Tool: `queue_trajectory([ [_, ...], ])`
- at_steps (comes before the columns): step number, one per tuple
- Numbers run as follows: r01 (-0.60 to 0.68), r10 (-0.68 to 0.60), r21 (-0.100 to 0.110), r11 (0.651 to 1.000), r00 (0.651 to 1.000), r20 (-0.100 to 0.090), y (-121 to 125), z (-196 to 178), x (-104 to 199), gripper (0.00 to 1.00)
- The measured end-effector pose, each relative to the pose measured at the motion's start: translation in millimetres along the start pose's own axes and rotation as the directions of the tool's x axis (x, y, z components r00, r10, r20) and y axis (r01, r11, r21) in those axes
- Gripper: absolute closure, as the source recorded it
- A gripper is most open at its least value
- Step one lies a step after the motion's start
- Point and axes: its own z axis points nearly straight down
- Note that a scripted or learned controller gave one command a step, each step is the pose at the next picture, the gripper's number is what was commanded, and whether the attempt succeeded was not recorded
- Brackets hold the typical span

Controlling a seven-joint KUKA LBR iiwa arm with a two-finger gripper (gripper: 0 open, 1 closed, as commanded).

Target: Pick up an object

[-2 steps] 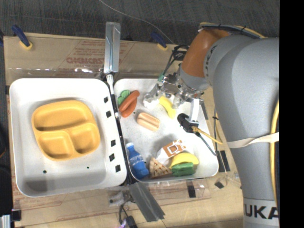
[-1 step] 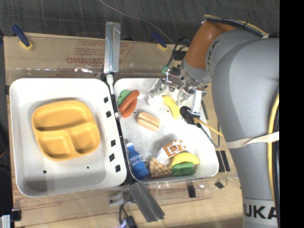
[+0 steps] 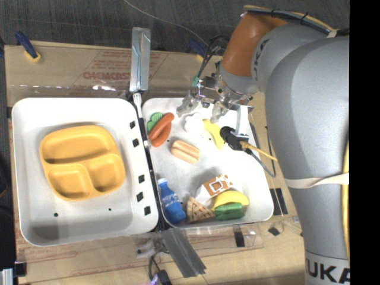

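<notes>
Though cluttered, white bins (image 3: 24,159) on cardboard-covered bench (image 3: 71,64).

My gripper (image 3: 205,107) hangs over the far end of the right bin (image 3: 261,177), its fingers spread apart with nothing between them. Just near of it lies a yellow banana (image 3: 212,133), and to its left a carrot (image 3: 161,128) with green leaves rests against the bin's left wall. A hot dog (image 3: 185,151) lies near the bin's middle. Along the near edge I see a blue bottle (image 3: 170,202), a waffle-patterned wedge (image 3: 199,209), a small orange-and-white box (image 3: 218,184) and a yellow-and-green toy (image 3: 230,204). The left bin (image 3: 29,218) holds a yellow divided tray (image 3: 82,161).
</notes>
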Motion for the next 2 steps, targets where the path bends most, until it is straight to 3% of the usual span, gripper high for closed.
queue_trajectory([
  [1, 0.020, -0.020, 0.005, 1.000, 1.000, 0.001, 5, 74, -48, 0.00],
  [2, 0.247, -0.247, 0.006, 0.969, 0.969, -0.001, -26, 74, -12, 0.00],
])
